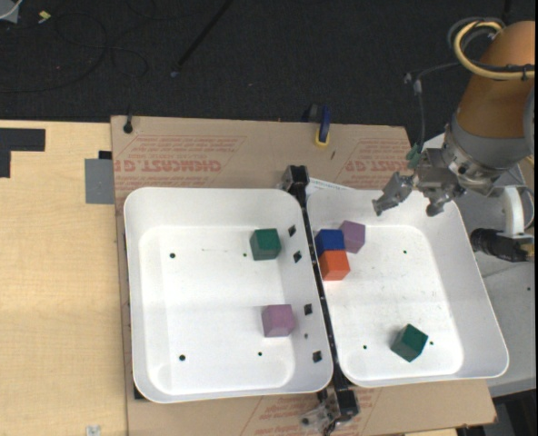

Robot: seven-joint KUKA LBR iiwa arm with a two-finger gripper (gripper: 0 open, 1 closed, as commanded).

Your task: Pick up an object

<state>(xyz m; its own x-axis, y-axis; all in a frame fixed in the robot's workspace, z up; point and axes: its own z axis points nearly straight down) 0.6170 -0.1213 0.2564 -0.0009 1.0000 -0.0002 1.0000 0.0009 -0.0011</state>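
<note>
My gripper (413, 198) hangs open above the far edge of the right bin (469, 271), with nothing between its fingers. Below and left of it a purple block (353, 235), a blue block (330, 241) and an orange block (335, 264) cluster near the divider. A green block (410, 342) lies near the right bin's front. In the left bin (160, 289) sit a green block (265, 243) and a purple block (277, 320).
Black clips (296, 180) hold the bins together along the middle seam. A blue and yellow clamp (323, 125) stands at the far edge of the cardboard sheet (214, 153). Cables trail over the dark floor behind.
</note>
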